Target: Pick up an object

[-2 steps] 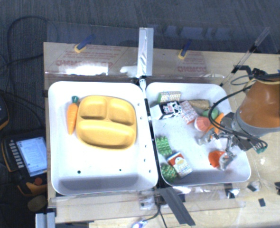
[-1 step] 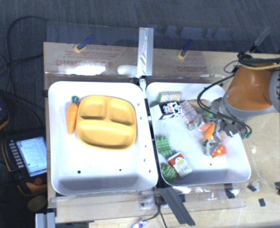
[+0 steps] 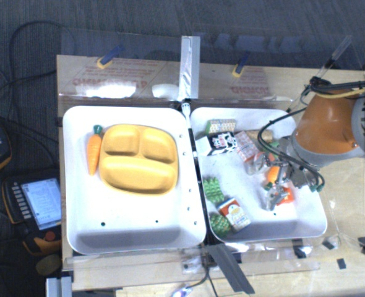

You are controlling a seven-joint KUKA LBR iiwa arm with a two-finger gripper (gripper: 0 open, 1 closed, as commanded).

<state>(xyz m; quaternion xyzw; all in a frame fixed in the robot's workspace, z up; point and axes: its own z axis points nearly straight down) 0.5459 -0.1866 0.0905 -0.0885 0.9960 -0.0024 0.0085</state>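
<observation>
My gripper (image 3: 274, 193) reaches down into the right bin (image 3: 306, 228), below the arm's orange band (image 3: 328, 125). It sits over a small orange item (image 3: 272, 174) and a red-orange piece (image 3: 285, 196), close to the bin's right side. Cables and the wrist hide its tips. Further left in this bin lie a black-and-white carton (image 3: 223, 142), a pale patterned box (image 3: 221, 127), a clear packet (image 3: 247, 147), a green knobbly toy (image 3: 212, 189) and an orange-and-white carton (image 3: 234, 213). Another green piece (image 3: 219, 225) lies against the front wall.
The left bin (image 3: 77, 228) holds a yellow divided tray (image 3: 139, 158) with a toy carrot (image 3: 94, 152) at its left. A metal divider post (image 3: 189, 67) stands behind the bins. Black cables (image 3: 275, 129) loop off the wrist over the right bin.
</observation>
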